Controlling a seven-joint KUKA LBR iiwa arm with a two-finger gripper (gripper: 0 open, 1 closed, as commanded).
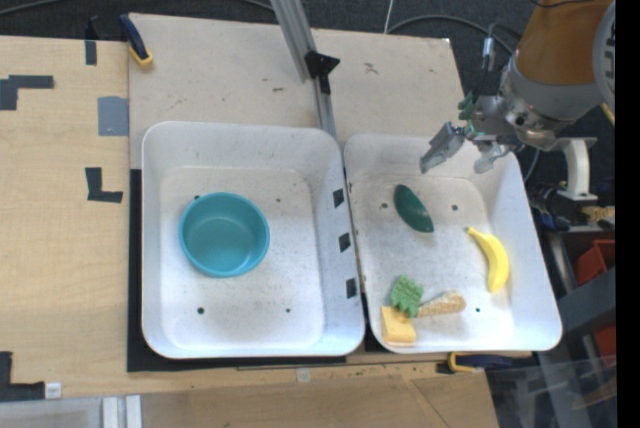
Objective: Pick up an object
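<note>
Grey two-finger gripper (462, 152) hovers over right white bin's (530, 316) far edge, fingers spread, grasping nothing. Dark green oval object (412, 207) lies just below-left of fingers, long axis diagonal; curved yellow banana (490, 259) farther.

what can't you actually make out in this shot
- Gripper, camera view: the slanted angle hides how high it hangs above the right bin.
- Arm, camera view: cut off by the right edge, so its base is unseen.
- Items at the right bin's near edge: a green piece, a yellow block and a tan piece lie too small and close together to identify.
</note>
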